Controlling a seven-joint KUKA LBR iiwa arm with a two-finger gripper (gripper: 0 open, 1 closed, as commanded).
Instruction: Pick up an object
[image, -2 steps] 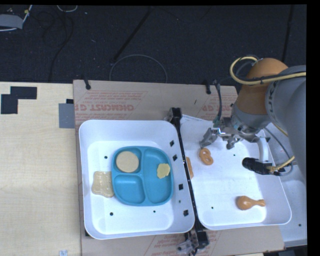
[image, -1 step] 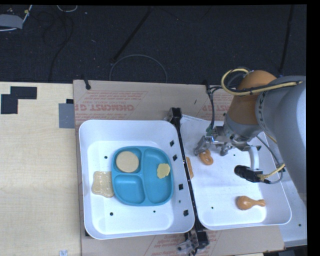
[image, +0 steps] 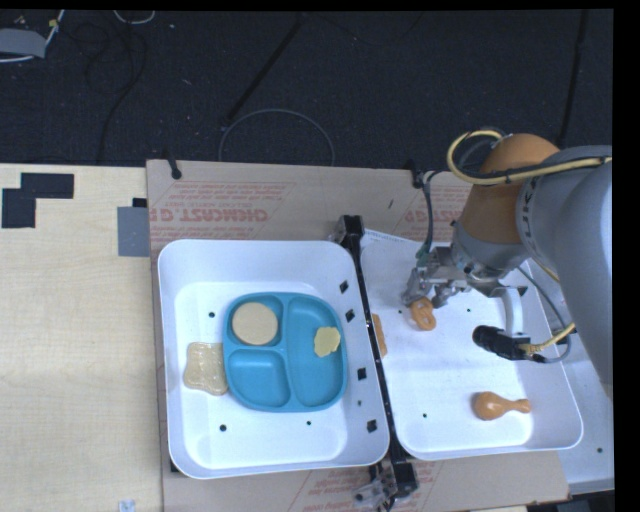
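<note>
While the jaws (image: 425, 298) hang low over the right bin (image: 560, 425), I can't tell if they're released or clenched; the wrist hides that. Nothing visibly sits between them, so I'd judge the pick not made yet.

How to do it well, as a judgement: the small orange lump (image: 424, 317) lies just below the jaws, touching or nearly so, and looks like the nearest target. Come straight down w/ jaws straddling it, centre on its middle, close gently, then lift vertical. It's rounded, prob. rolls or squirts out if caught off-centre. Mind the black cable (image: 505, 343) right of the jaws.

Left to right, relative to the jaws:
- Far left: left bin (image: 190, 450), w/ a pale waffle-like piece (image: 204, 367) lying on its floor, touching the tray's left edge.
- Left: blue divided tray (image: 268, 385) in that bin; a round tan disc (image: 254, 323) in its upper-left compartment, a small yellow piece (image: 327, 341) in the right compartment; lower-left compartment holds nothing.
- Just left: an orange sliver (image: 378, 336) against the divider betw. bins.
- Below-right, well apart: a tan drumstick-shaped toy (image: 499, 405) on the right bin's floor, lying flat.
</note>
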